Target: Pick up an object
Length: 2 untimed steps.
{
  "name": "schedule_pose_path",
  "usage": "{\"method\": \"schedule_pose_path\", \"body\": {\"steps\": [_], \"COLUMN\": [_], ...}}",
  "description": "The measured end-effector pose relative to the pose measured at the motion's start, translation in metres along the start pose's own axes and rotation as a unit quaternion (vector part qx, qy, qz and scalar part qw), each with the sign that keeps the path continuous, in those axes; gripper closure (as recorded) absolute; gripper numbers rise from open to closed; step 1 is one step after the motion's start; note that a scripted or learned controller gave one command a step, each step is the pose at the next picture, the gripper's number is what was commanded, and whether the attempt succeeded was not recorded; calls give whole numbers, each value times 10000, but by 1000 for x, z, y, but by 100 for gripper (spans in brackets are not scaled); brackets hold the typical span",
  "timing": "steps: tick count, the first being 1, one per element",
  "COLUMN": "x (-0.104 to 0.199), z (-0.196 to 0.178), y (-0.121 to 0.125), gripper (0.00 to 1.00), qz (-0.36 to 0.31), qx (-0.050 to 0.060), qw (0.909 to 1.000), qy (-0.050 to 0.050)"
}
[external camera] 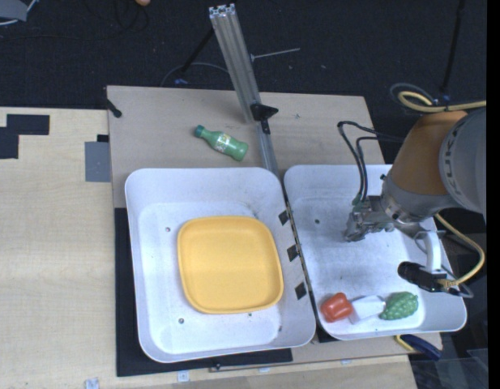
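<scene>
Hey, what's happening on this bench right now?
A grey robot arm reaches into the right bin, its gripper low over the bin's bare middle. A red object, a white piece and a green object lie at that bin's near edge. A yellow plate sits in the left bin.

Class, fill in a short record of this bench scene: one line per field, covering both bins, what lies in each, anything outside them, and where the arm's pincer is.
left bin: holds a yellow plate
right bin: red object, white object and green object along its near edge
outside bins: green bottle lying on the bench behind the left bin
pincer: over the right bin's middle, apart from the three objects
</scene>
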<state>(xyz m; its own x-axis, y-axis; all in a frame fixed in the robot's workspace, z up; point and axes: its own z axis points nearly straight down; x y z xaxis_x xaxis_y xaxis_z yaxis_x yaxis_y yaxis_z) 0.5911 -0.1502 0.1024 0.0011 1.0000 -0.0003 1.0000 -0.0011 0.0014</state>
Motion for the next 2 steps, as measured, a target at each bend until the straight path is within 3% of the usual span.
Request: {"method": "schedule_pose_path", "body": {"steps": [2], "x": [-8], "z": [-107], "y": [0], "gripper": [100], "qz": [-3], "qx": [-17], "qw": [10000], "qy": [-4]}}
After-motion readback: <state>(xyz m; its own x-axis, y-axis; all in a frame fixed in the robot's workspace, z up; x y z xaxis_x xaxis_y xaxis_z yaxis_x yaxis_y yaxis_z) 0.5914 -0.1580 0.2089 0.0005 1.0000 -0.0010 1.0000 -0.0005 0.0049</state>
